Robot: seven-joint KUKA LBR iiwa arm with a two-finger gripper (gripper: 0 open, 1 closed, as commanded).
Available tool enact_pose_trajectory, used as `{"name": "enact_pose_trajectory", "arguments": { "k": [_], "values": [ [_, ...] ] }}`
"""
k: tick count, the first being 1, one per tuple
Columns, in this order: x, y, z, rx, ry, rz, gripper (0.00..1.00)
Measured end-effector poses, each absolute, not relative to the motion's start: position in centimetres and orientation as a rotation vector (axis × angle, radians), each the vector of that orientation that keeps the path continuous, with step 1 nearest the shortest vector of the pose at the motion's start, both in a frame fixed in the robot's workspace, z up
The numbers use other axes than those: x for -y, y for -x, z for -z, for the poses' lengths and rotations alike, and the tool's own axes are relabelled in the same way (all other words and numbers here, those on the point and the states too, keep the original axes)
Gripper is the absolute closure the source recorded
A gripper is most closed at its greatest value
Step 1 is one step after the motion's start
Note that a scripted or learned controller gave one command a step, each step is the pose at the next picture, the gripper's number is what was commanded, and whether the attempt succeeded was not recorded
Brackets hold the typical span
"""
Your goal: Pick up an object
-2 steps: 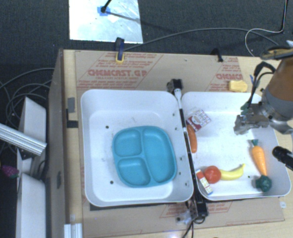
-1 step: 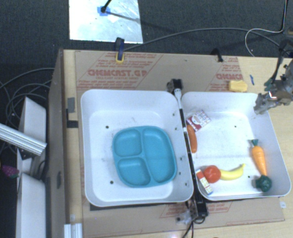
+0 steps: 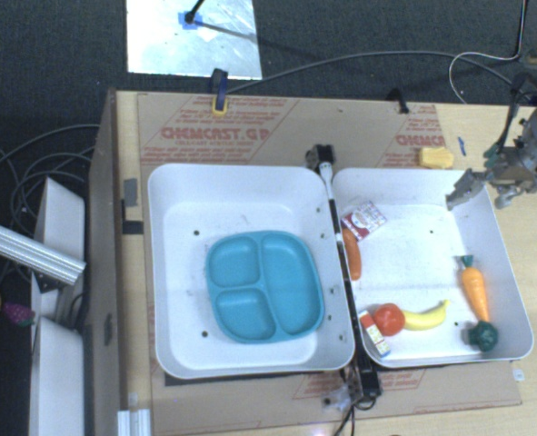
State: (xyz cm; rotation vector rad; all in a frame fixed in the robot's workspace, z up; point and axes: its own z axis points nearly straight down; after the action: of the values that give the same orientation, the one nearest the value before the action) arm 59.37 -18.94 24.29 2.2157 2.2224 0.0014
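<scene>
1. your gripper (image 3: 482, 187) hangs over the right bin's (image 3: 504, 243) far right corner; its 2 fingers look spread, nothing between them.
2. below it, carrot (image 3: 473, 291) lies by the right wall.
3. banana (image 3: 425, 316) and tomato (image 3: 389, 319) sit touching near the front.
4. blue tray (image 3: 263, 285) fills the left bin (image 3: 173, 243).

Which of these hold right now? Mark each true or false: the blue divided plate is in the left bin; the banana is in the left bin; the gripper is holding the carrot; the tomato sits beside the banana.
1. The blue divided plate is in the left bin. True.
2. The banana is in the left bin. False: it lies in the right bin.
3. The gripper is holding the carrot. False: the carrot lies in the right bin, apart from the gripper.
4. The tomato sits beside the banana. True.
</scene>
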Motion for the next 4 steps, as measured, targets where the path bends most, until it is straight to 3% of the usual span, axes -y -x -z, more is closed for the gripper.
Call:
{"name": "enact_pose_trajectory", "arguments": {
  "k": [1,2,3,4],
  "values": [
    [20.7,-53.7,-14.5,-2.224,-2.221,0.003,0.0],
    [20.7,-51.1,-15.5,-2.221,-2.22,0.0,0.0],
    [15.7,-66.4,-8.3,-2.228,-2.215,-0.002,0.0],
    [11.3,-66.9,-8.6,-2.227,-2.213,-0.003,0.0]
  ]
}}
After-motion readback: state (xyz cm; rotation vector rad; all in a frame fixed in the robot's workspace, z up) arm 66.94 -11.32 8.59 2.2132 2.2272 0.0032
